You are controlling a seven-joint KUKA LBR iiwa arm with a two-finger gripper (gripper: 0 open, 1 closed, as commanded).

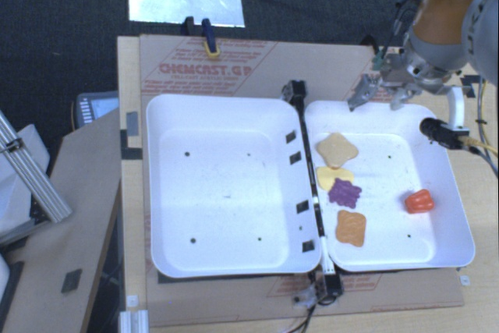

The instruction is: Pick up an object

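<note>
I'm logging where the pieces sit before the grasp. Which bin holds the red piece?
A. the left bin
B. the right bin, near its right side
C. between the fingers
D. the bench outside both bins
B: the red piece lies on the floor of the right bin, near its right wall, apart from the cluster of tan, yellow, purple and orange pieces.

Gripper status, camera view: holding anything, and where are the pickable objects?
Gripper above right bin's far rim, nothing held. Tan piece, purple piece, orange piece, red piece lying in it. Nothing blocking.
</note>
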